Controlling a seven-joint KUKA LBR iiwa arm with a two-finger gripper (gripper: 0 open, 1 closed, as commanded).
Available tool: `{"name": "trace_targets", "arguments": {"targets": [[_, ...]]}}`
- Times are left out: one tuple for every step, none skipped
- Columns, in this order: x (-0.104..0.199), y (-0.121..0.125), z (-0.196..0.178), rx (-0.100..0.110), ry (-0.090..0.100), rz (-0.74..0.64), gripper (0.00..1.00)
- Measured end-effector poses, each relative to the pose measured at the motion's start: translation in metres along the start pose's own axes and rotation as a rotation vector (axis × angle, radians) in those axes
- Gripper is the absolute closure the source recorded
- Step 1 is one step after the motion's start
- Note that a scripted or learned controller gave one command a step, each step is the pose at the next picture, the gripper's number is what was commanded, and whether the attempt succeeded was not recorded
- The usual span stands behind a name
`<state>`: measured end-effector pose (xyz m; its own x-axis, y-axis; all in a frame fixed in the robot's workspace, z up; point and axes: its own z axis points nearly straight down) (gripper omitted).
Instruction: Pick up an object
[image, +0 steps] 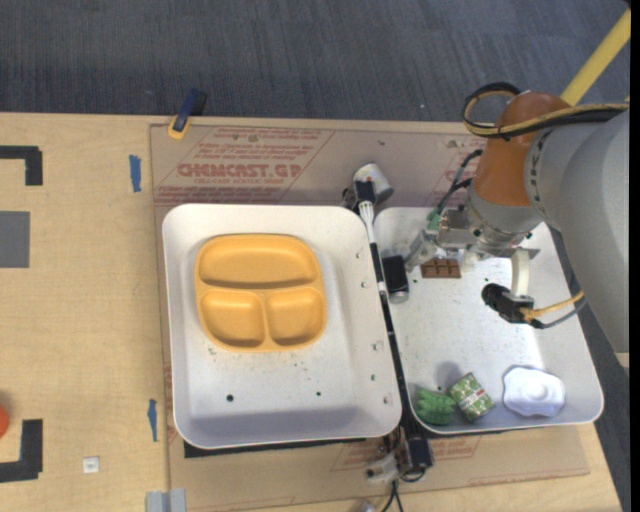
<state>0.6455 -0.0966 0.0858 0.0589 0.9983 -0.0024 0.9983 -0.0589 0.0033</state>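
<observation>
My gripper (462, 243) hangs low over the far part of the right bin (560, 340), under the orange band of the arm (510, 150). A small brown block (440, 268) lies on the bin floor just in front of and left of the gripper, and I cannot tell whether they touch. Along the bin's near edge lie a dark green leafy piece (433, 403), a green patterned cube (472, 395) and a white lumpy object (532, 392). The left bin (200, 390) holds a yellow divided plate (262, 290).
A black clamp (394, 276) sits on the divider between the bins, with a white and black fixture (368, 188) behind it. A black connector with a yellow cable (510, 300) hangs from the arm over the right bin. Cardboard surrounds both bins.
</observation>
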Motion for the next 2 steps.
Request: {"name": "trace_targets", "arguments": {"targets": [[0.0008,0.0007,-0.0102,-0.002,0.000,-0.002,1.00],[0.0009,0.0006,-0.0100,-0.002,0.000,-0.002,0.00]]}}
